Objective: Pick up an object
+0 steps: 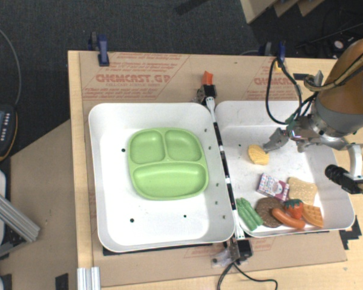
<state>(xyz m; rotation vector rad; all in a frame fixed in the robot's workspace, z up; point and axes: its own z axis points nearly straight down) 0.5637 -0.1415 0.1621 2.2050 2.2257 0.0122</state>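
Gripper positioned over the right bin.
Its grasp state cannot be told; a yellow piece is seen just beside it.

- Yellow chunk, small and rounded, like a wedge of cheese; alone on the bare floor of the right bin, toward its middle, well apart from the other pieces.
- Pink and purple packet, flat, tilted, just beside a pale cracker.
- Green pod, long, laid at a slant against the left wall near the front corner.
- Brown round patty, touching the pod.
- Orange sausage across the patty, next to a red piece with a green top.
- Golden waffle, flat, at the front right.
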